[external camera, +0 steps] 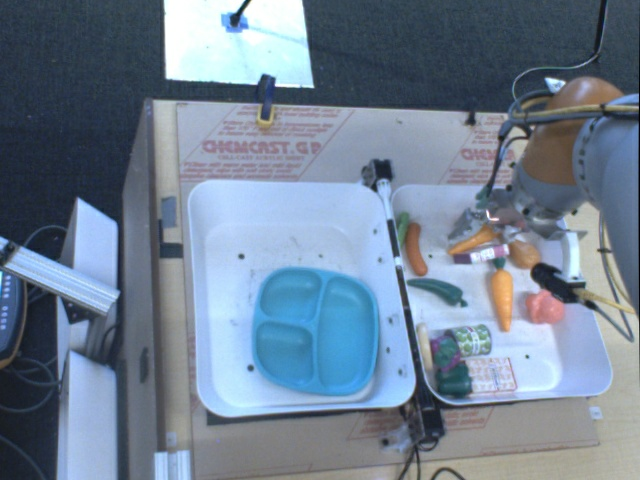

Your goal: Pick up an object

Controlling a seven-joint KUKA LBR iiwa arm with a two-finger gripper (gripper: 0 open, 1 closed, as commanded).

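Observation:
The right bin (pixel 596 366) holds several toy foods. My gripper (pixel 472 225) hangs low over its far part, right above an orange carrot-like piece (pixel 476 240) and a small white and purple tube (pixel 486 256). Whether it touches either is hidden by the gripper body. A tan round piece (pixel 523 255) lies just to the right of them. Further along are an orange-red sausage (pixel 414 251), a green pepper (pixel 438 289), a second carrot (pixel 502 299), a pink lump (pixel 546 307), a green can (pixel 466 342) and dark grapes (pixel 452 379).
The left bin (pixel 215 218) holds a blue divided plate (pixel 316 331). A printed card (pixel 492 373) lies at the right bin's near edge. The arm's grey body and orange band (pixel 580 96) lean over the right bin's far right corner, with cables (pixel 610 303) trailing along its right rim.

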